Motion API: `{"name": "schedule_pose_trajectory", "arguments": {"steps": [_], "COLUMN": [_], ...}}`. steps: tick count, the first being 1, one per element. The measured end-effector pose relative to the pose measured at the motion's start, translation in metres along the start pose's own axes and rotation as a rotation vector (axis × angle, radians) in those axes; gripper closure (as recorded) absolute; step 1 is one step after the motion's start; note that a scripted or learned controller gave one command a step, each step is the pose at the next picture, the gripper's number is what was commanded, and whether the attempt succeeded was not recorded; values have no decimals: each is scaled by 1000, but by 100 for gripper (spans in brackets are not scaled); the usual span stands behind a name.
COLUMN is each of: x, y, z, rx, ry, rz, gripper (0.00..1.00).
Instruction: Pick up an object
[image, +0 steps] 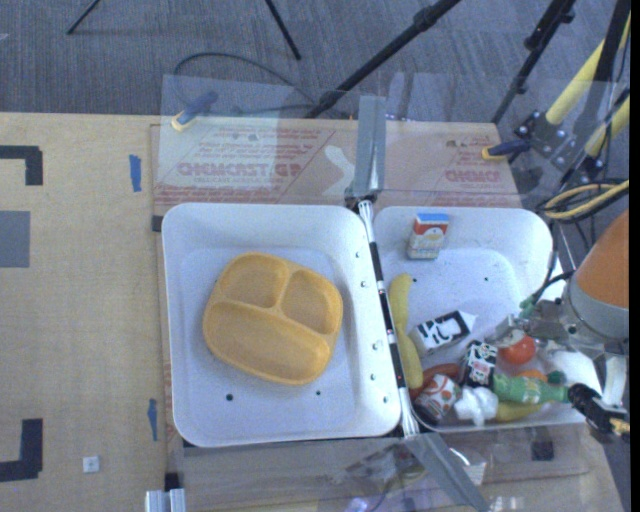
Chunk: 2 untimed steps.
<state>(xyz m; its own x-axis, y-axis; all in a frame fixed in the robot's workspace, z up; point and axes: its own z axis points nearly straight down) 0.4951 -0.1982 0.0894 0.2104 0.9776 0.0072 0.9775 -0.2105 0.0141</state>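
Objects I could pick up lie mostly in the right bin (500, 235), crowded into its near corner, so that is where my arm (605, 285) reaches in from the right. Largest first: the desk (70, 300) carries both bins side by side, their inner rims touching. The left bin (190, 240) holds one thing, a yellow divided plate (272, 316), lying flat near its middle (broad and shallow, a poor bite for me, I judge). In the right bin a banana (403, 330) lies along the left wall, likely rolled against it. A green bottle (525, 388) lies on its side in the heap, with a black-and-white packet (446, 330) just beyond it and a small carton (428, 235) standing alone near the far wall, well apart from the rest. A red round piece (518, 350) sits just beside my gripper (535, 330), which hangs low over the pile; whether it is spread or closed I cannot tell, and I see nothing held in it.
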Motion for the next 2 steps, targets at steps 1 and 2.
{"name": "schedule_pose_trajectory", "arguments": {"steps": [1,2], "x": [-4,52], "y": [0,-24], "z": [-8,-87], "rx": [0,15], "ry": [-6,-7], "rz": [7,-171], "gripper": [100,100]}}
